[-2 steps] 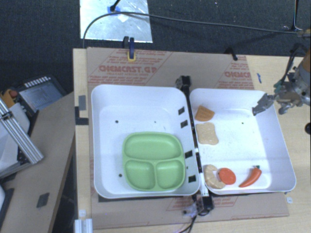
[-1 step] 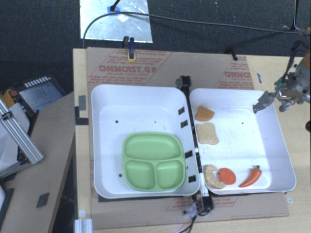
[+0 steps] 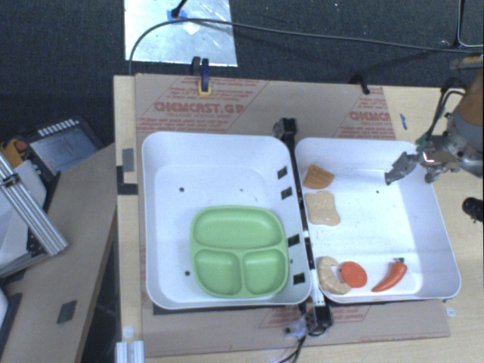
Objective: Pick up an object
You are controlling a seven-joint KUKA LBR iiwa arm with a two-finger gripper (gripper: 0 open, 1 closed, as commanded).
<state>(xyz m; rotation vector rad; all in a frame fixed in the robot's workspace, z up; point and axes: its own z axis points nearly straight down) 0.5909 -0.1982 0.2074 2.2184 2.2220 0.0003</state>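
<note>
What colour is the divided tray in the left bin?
Light green tray, clearest in the camera view.

A dark speckled carpet (image 3: 60, 44) surrounds the bench, whose top is covered by brown printed cardboard (image 3: 249, 104). A shiny metal sheet (image 3: 181, 21) lies on the floor beyond it, crossed by a black cable (image 3: 318, 36). At left, a wooden side table (image 3: 68, 233) carries an aluminium rail (image 3: 30, 210).
</note>
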